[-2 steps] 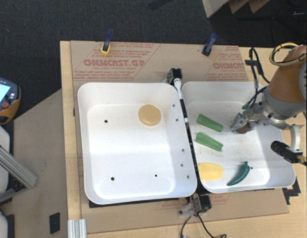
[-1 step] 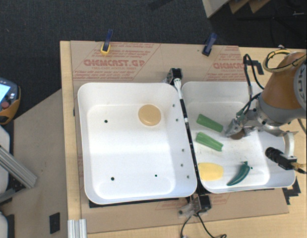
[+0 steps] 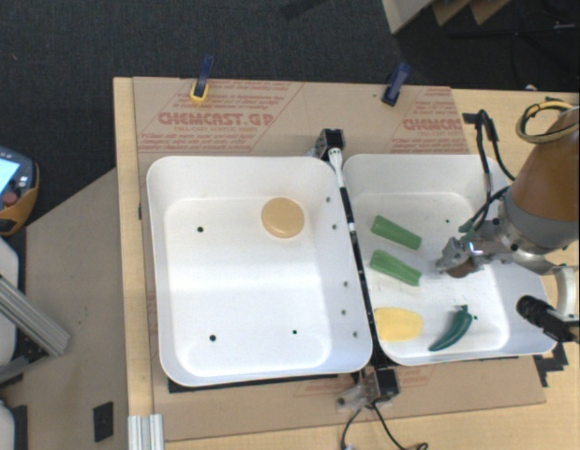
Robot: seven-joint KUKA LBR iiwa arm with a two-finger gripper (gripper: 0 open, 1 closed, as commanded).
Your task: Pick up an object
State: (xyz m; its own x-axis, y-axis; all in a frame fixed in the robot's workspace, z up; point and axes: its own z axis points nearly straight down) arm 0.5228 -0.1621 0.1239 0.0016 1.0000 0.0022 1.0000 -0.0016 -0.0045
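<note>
A green pepper (image 3: 452, 330) lies nearest the camera in the right bin (image 3: 426, 169), just below the end effector (image 3: 455, 262), with a yellow piece (image 3: 398, 323) down to its left. Two green blocks (image 3: 395, 232) (image 3: 394, 268) lie just left of the end effector, which sits low in the bin; whether it is wide or narrow I cannot tell. A tan disc (image 3: 284, 217) rests well to its left, in the left bin (image 3: 168, 279).

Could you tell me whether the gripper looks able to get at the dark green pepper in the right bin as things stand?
Probably yes: the gripper hangs in the right bin, and the pepper lies apart from the other items, uncovered.
</note>
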